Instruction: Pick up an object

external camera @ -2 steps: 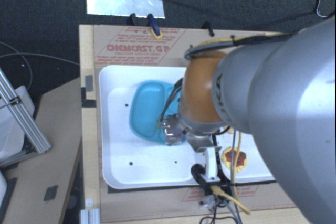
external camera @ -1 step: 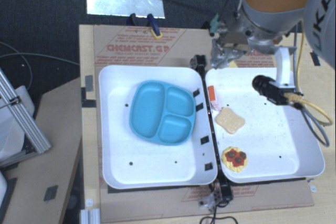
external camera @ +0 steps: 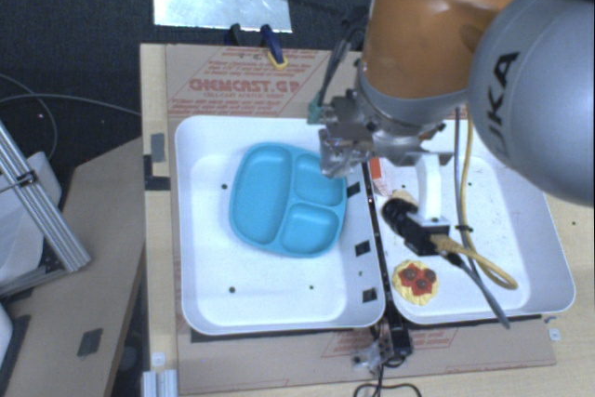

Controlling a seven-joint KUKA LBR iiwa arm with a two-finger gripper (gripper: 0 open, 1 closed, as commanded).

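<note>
step: approach | gripper (external camera: 337, 165) over upper-right rim of blue plastic divided plate (external camera: 286, 200), frame centre | finger state: can't tell, prob. empty | next: descend, close on rim

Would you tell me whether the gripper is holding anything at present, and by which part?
It cannot be told: the gripper sits at the blue divided plate's upper right rim, with nothing visibly in its grasp.

Single fixed camera above bench (external camera: 112, 200), slanted down on both bins (external camera: 200, 228).
</note>
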